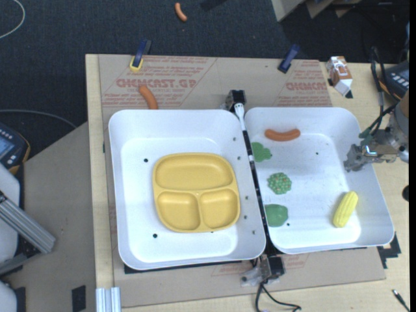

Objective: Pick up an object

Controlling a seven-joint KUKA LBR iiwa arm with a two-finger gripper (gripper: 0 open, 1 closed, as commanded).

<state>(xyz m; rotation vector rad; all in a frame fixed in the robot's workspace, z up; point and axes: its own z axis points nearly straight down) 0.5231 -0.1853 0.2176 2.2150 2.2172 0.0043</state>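
The right bin holds an orange sausage at the back and a yellow corn cob near the front right. Along its left side lie a green leafy piece, a round green pea cluster and a smooth green piece. My gripper hangs over the bin's right rim, above and apart from the corn cob. Nothing shows in its grasp.
A yellow divided plate lies in the left bin. A second orange sausage rests on the cardboard behind that bin, and a third lies on the dark floor. Blue clamps hold the cardboard's back edge.
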